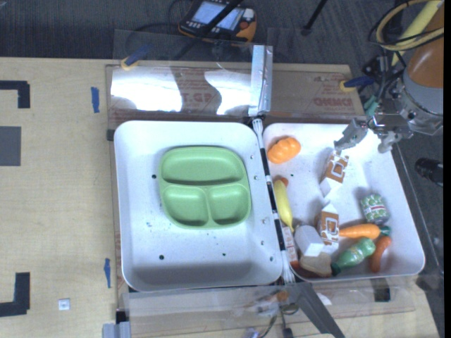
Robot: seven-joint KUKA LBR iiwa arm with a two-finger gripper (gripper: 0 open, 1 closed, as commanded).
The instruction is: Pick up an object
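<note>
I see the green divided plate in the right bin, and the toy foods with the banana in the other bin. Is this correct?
Not quite. The camera view shows the green divided plate in the left bin, not the right one. The toy foods with the banana lie in the other bin, the right bin, as you say.

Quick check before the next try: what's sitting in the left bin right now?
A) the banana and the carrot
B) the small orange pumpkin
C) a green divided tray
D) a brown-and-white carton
C: the green divided tray lies alone in the left bin, while the banana, carrot, orange pumpkin and cartons are all in the right bin.
</note>
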